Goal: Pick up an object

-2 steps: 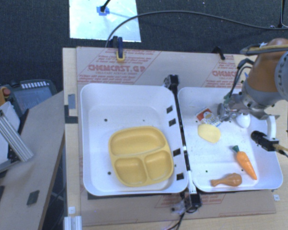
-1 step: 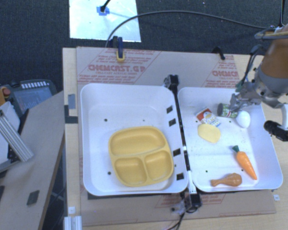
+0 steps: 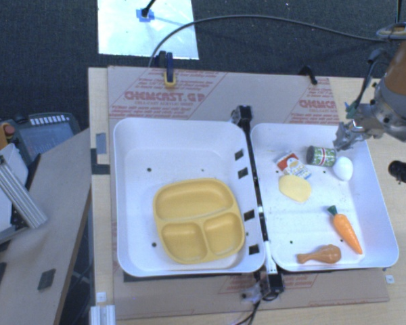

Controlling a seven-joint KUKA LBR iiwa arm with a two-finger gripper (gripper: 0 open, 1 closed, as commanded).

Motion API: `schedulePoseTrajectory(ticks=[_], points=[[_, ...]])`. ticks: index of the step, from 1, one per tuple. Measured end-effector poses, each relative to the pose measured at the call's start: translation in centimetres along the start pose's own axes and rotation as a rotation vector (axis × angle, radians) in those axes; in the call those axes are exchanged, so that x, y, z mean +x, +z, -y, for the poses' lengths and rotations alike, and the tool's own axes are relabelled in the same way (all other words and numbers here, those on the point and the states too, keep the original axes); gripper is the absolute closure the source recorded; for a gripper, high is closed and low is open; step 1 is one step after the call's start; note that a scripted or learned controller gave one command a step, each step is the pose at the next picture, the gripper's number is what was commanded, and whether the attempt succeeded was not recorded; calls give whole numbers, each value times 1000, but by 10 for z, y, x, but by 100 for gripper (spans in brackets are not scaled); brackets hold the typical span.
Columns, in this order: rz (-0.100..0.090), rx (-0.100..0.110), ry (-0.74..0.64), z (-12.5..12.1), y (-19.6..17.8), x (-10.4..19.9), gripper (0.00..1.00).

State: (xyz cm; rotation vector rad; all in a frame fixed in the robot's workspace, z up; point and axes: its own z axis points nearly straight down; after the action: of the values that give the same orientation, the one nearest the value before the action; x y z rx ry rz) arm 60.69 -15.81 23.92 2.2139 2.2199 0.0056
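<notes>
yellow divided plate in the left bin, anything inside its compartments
All three compartments of the yellow divided plate look bare, nothing in them. It lies flat in the left bin, so whatever is beneath the plate is covered.

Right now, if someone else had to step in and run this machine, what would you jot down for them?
Gripper: hovering over the far edge of the right bin, just above the small green can; whether its fingers are open or shut cannot be made out, and nothing is seen held.
Right bin: green can lying on its side, white egg beside it, red-and-white packet, yellow chip-like piece, carrot, drumstick.
Left bin: yellow divided tray.
Done: nothing picked up yet.
Left: close on one object, probably the can or egg, and lift it.
</notes>
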Motion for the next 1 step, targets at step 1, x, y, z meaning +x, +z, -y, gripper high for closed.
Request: schedulePoseTrajectory(ticks=[1], points=[[-1,4,-1,-1,-10,0,100]])
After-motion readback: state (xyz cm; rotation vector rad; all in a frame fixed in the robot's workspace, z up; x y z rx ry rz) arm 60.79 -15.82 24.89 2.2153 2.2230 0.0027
